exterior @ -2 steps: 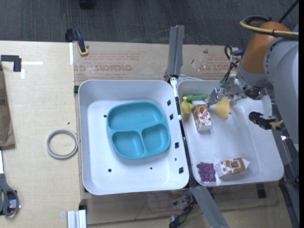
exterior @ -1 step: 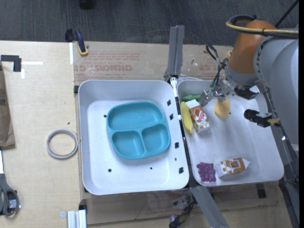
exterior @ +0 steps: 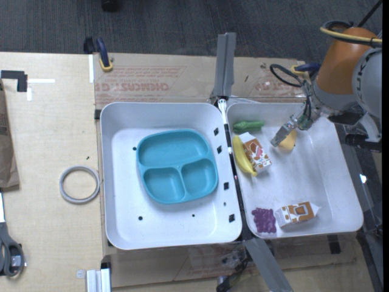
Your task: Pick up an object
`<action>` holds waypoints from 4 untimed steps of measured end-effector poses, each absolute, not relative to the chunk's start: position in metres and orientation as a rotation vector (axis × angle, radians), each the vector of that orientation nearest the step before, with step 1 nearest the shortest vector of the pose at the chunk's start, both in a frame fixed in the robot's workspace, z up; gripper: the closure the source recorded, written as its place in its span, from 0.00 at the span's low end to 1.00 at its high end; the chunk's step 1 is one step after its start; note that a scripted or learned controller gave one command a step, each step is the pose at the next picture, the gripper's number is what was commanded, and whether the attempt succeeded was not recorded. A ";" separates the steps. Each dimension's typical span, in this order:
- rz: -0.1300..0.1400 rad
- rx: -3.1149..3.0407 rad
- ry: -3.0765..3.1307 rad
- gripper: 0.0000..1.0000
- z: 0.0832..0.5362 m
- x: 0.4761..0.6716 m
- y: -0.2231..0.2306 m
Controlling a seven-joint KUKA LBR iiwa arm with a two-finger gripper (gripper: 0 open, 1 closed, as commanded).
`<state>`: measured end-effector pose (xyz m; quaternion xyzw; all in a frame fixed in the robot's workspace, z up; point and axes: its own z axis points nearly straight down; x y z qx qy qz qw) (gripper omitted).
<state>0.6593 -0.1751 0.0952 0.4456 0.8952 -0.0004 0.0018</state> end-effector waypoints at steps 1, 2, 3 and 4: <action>-0.001 1.391 2.815 0.00 0.092 0.633 -0.160; -0.015 0.989 2.973 0.00 0.094 0.641 -0.130; -0.031 1.033 2.939 0.00 0.098 0.604 -0.116; -0.031 1.033 2.940 0.00 0.098 0.604 -0.116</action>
